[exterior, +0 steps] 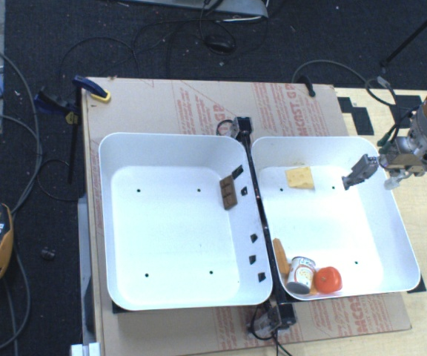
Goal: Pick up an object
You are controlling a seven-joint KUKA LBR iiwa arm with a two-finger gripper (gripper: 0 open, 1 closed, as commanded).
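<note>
The gripper [362, 172] hung over the upper right part of the right bin [391, 199], near its far right wall. Whether it was open or closed could not be told at this angle; nothing was visible in its grasp. The nearest candidate object, a yellow sponge-like block [299, 177], lay on the bin floor to the gripper's left, apart from it. Further off, in the bin's near left corner, a small can [300, 272], a red tomato-like ball [328, 279] and an orange carrot-like stick [280, 256] lay close together. A brown block [229, 193] rested in the left bin [124, 162] against the right wall.

The step in hand was judged to be the approach, with no pick yet made. The next move would call for positioning above one object, then a descent.
</note>
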